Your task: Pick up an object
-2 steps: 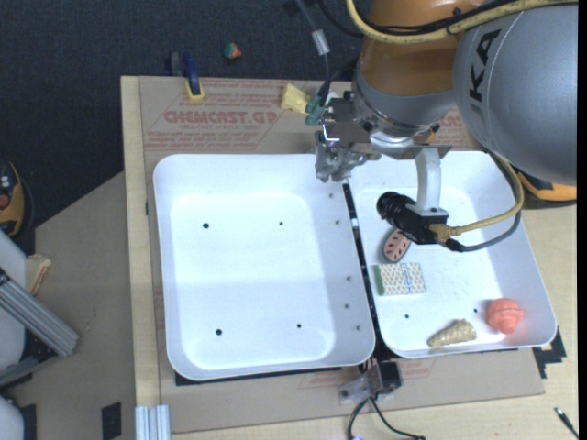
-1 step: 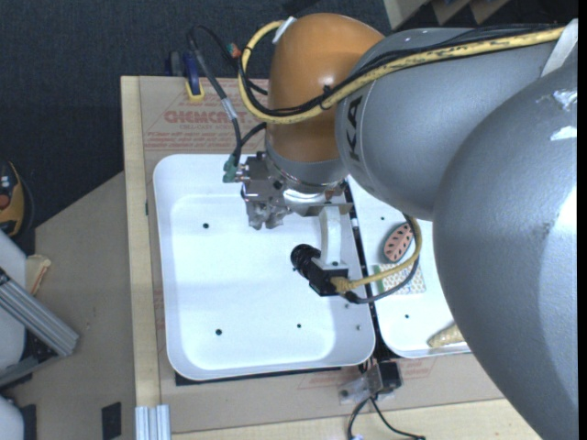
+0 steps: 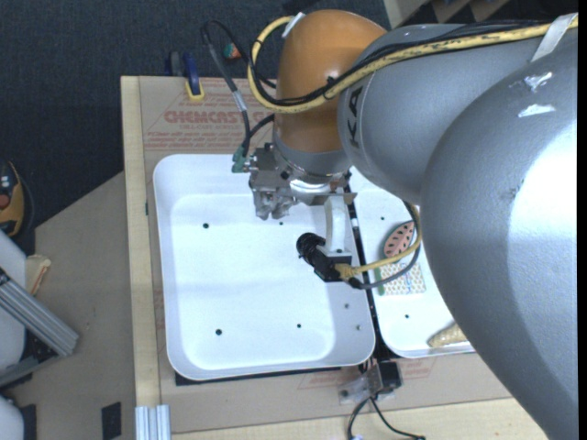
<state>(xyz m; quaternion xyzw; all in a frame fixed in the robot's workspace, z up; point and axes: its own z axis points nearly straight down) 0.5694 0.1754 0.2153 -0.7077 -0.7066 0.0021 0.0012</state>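
Gripper (image 3: pixel 269 207) hung low over the left bin's (image 3: pixel 188 337) far edge.
From above I cannot tell its state; pickable objects, a ridged oval piece (image 3: pixel 398 240) among them, lay in the right bin (image 3: pixel 408 342) under the arm.

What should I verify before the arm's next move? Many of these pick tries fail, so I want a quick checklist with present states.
1. Gripper is over the left bin, near its far edge: ok.
2. Fingers open or shut: cannot tell, the wrist hides them.
3. An object between the fingers: cannot tell, none is visible there.
4. A pick target under the gripper: not ok, the white floor around it looks bare.
5. Candidate objects: ok, a reddish oval brush and a patterned card lie in the right bin.
6. Black cable hanging beside the divider: cannot tell whether it could snag.
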